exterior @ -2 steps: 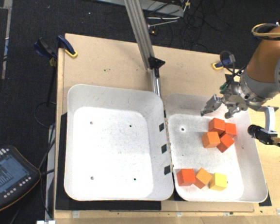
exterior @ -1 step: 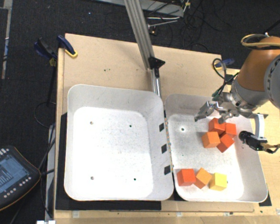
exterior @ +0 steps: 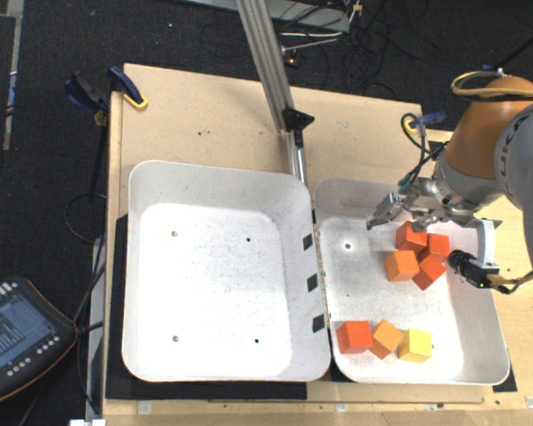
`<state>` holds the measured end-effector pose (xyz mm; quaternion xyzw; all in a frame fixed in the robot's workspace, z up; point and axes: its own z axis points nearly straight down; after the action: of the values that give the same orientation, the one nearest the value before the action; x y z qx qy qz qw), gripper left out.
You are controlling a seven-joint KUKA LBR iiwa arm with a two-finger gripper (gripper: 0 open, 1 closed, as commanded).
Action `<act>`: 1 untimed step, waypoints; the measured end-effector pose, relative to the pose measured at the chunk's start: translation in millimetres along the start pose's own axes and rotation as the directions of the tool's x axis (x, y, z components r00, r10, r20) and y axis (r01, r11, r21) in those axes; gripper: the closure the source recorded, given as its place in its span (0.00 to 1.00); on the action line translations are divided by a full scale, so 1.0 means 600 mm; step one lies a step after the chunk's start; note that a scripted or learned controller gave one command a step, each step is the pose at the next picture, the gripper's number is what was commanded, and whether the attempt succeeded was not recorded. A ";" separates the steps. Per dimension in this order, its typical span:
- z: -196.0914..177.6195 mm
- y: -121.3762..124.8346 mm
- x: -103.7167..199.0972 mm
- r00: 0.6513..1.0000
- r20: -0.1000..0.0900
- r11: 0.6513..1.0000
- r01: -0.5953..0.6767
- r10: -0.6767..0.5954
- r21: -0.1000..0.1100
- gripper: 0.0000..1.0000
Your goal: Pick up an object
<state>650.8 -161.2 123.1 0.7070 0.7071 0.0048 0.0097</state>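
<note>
Progress: we are judging the pick as not yet done; nothing is showing lifted clear of the right bin.
Arm: we are seeing the grey arm reaching in from the right of the frame, its wrist hanging over the upper part of the right bin.
Pincer: the gripper is sitting just above the upper cluster of blocks; we cannot tell whether it is parted, closed or clamped on anything.
Nearest candidates: a red-orange block is lying right under the wrist, touching an orange block and a red block.
Other candidates: a red-orange block, an orange block and a yellow block are lying in a row near the bin's lower edge.
Left bin: we are seeing only white floor there.
Remaining: closing on one block and lifting it.
Hard to read: the wrist hardware and cables are covering the tool tip, and part of the upper cluster is lying behind them.
</note>
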 end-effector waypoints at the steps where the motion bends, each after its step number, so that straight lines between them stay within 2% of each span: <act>1: -0.014 0.001 -0.001 1.000 0.002 1.000 0.001 -0.001 -0.002 1.00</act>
<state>651.1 -161.5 131.4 0.7067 0.7074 0.0047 0.0112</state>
